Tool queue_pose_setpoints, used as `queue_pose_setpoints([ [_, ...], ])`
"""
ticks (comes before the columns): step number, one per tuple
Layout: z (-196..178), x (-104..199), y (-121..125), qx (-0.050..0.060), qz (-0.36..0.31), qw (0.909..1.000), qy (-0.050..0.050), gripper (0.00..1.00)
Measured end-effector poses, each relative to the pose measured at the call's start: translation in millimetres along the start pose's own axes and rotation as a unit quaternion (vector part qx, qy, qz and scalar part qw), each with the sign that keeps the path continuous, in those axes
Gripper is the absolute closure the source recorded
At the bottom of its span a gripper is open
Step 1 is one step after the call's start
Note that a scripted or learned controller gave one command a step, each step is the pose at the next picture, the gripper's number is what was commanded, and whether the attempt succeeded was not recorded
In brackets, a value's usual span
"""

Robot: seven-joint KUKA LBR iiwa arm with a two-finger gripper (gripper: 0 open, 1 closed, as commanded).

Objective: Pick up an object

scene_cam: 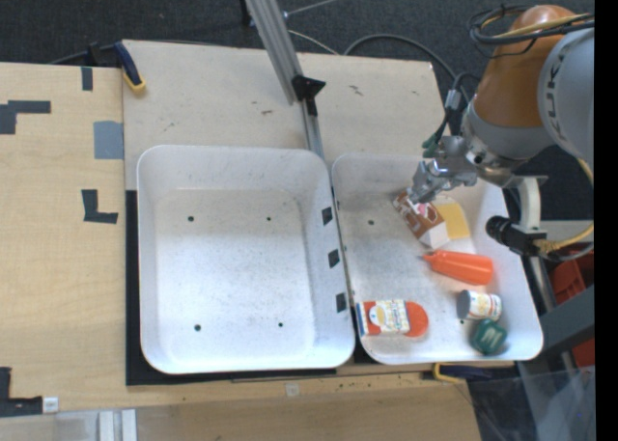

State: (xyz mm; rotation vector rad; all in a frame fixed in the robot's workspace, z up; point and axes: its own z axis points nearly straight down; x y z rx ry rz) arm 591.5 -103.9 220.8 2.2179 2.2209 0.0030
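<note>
The gripper (425,190) is low over the right bin (379,265), at its upper part, and its tip is at the brown box (419,217). The box lies just under and in front of the tip, so close that they look touching, but I cannot tell if the box is really between the fingers, and I cannot tell if the gripper is released or clenched.

The box is small and brown, with a white end, and it lies tilted on the bin floor. A yellow block (454,221) lies against its right side. Below them lies an orange carrot-like piece (462,265), pointing to the left. Near the lower edge of the bin there is a red and white packet (394,318), a small white can (481,306) lying on its side, and a dark green thing (488,337) just beside the can.

The arm (570,92) comes in from the right, with the orange band (517,72) high above the bin, and the wrist bends down and to the left toward the box. The left bin (164,236) stands beside the right one, touching it.
</note>
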Motion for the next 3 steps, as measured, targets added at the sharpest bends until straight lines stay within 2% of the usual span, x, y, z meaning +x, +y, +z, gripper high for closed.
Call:
queue_pose_setpoints([
  [1, -11.7, 52.5, -16.9, 0.002, -0.003, 1.0, 0.002, 1.0],
  [2, -3.0, 108.2, -29.5, 0.004, -0.003, 1.0, 0.001, 1.0],
  [3, 6.0, 158.1, -54.2, 0.004, -0.002, 1.0, 0.001, 1.0],
])
